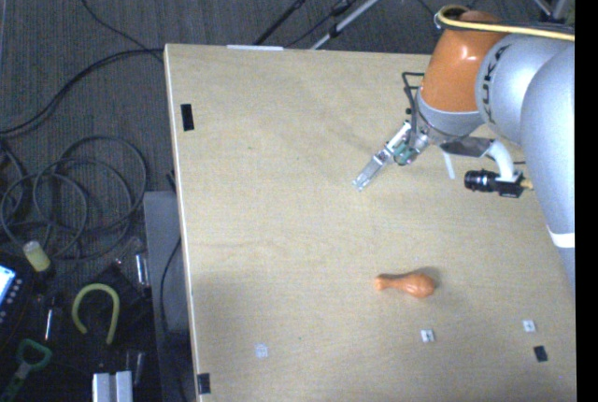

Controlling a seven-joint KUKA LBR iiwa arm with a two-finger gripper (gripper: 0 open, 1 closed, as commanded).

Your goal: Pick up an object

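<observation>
1. The arm (509, 92) is reaching in from the right of the frame, its gripper (372, 171) hanging above the bare middle of the tan worktop (280, 232).
2. Its fingers are looking narrow and are holding nothing.
3. An orange pear-shaped object (407, 284) is lying on the worktop at lower right, well apart from the gripper.

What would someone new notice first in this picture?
Likely the big grey arm with its orange band at the right, its gripper poised over the middle of the tan bench top. Next, the lone orange object lying nearer the front, well apart from the gripper.
</observation>
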